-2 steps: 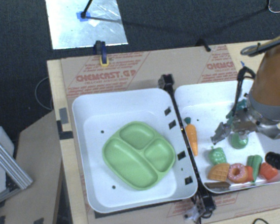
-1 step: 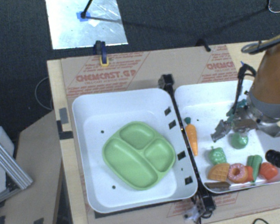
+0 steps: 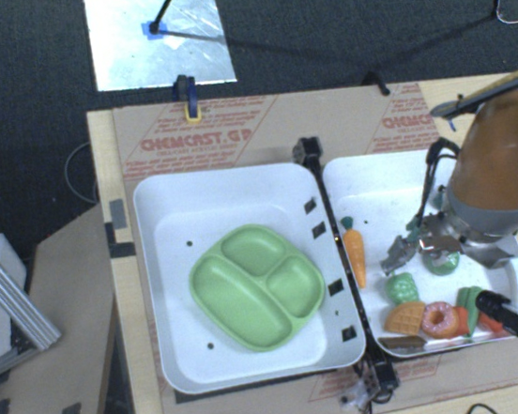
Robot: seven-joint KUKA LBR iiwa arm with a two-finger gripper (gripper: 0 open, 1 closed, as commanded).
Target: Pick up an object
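Observation:
My gripper [image 3: 403, 250] hangs over the middle of the right bin [image 3: 369, 182], low and close to the toys. A toy carrot [image 3: 354, 251] lies just left of it against the bin's left wall. A green leafy toy [image 3: 401, 288] sits right below the gripper, and a round green piece [image 3: 442, 262] peeks out at the gripper's right, partly hidden by the wrist. Along the bin's front edge lie an orange waffle-like piece [image 3: 406, 318], a pink donut [image 3: 439, 320] and a green and red vegetable toy [image 3: 467, 303]. Nothing shows as held.
The left bin [image 3: 161, 214] holds a green divided plate [image 3: 256, 287]. A black divider with clips [image 3: 331, 239] runs between the two bins. The grey and orange arm [image 3: 500, 169] covers the right bin's right side.

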